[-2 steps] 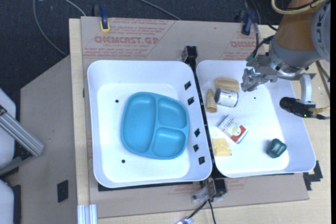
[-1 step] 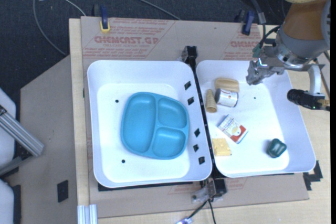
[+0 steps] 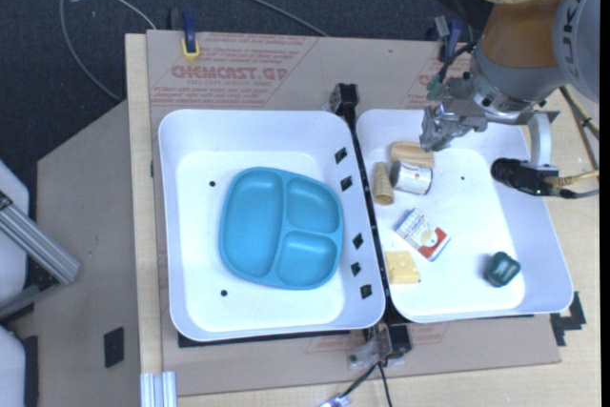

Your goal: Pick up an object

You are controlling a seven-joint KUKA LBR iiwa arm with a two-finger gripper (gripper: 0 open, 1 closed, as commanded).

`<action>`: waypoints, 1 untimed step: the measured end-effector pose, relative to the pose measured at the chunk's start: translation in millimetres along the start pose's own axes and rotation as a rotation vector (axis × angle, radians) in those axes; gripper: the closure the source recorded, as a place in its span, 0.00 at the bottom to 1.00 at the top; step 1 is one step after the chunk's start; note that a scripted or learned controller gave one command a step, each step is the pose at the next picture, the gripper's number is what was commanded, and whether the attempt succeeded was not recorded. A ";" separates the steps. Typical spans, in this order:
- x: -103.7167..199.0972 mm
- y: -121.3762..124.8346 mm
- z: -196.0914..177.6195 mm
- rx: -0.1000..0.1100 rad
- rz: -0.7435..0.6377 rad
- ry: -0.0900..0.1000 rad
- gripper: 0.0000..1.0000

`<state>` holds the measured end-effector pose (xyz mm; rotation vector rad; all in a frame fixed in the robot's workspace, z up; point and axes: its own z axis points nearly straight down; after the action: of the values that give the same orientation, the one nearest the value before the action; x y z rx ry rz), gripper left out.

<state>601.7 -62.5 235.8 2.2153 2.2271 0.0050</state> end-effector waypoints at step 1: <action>62.7 3.7 6.7 0.004 -0.001 0.002 1.00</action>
<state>605.1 0.2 229.2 2.2177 2.2308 0.0022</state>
